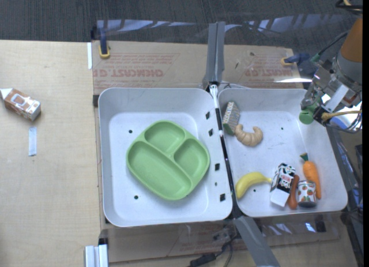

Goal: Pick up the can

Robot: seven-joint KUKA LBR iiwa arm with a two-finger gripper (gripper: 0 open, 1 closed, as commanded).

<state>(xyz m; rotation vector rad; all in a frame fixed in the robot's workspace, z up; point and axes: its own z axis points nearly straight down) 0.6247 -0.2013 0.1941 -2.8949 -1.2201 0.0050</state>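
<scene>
Lying in the right bin's (271,105) near corner, the can (307,194) touches a carrot (311,173) and sausage (294,192), milk carton (282,184) alongside, banana (252,183) farther left. Gripper (314,109) hovers over the bin's far-right rim; claw state cannot be told. Bin centre open.

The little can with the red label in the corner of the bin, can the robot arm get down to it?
Probably yes. The small red-labelled can is open from above, and the gripper hangs over the same right white bin. But the orange carrot and brown sausage press close beside it, so gripping looks tight.
</scene>
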